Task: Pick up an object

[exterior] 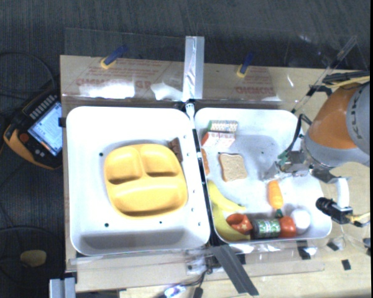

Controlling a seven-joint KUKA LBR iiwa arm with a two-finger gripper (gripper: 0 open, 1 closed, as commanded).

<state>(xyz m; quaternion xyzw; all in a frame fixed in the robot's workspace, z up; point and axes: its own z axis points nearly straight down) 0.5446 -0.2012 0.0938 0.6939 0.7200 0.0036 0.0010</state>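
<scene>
The right bin (255,120) holds several items: a slice of bread (233,166), a small orange carrot (275,194), a yellow banana (220,211), a red piece (237,221), a dark green can (267,227) lying on its side, and a white egg (300,218). My gripper (286,164) is low at the bin's right side, just above and right of the carrot and well right of the bread. Nothing shows held in it.
A red-and-white packet (222,128) lies at the back of the right bin. The left bin (87,129) holds a yellow divided tray (145,179) and a small brown piece (175,148). The orange-banded arm (339,129) covers the right bin's right wall. A handheld controller (40,132) lies left of the bench.
</scene>
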